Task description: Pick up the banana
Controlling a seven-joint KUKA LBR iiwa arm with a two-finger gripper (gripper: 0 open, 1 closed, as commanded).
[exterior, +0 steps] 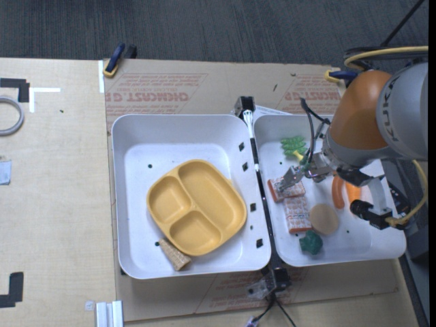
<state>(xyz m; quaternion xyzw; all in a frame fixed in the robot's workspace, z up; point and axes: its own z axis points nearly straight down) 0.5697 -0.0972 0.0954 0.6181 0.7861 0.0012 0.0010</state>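
My gripper [293, 178] hangs low over the left part of the right bin [381, 251], just above a red-and-white bacon-like strip [286, 190]. A small yellow piece [298, 154], which may be the banana's end, peeks out between the green leafy item [293, 144] and my wrist. The rest of it is hidden under the arm. Nothing shows held in the gripper.
The right bin also holds a second red-and-white strip [298, 216], a beige round item [324, 219], a green broccoli-like piece [312, 244] and an orange carrot [338, 193]. The left bin [129, 182] holds a yellow divided plate [197, 206] and a brown cracker [175, 255].
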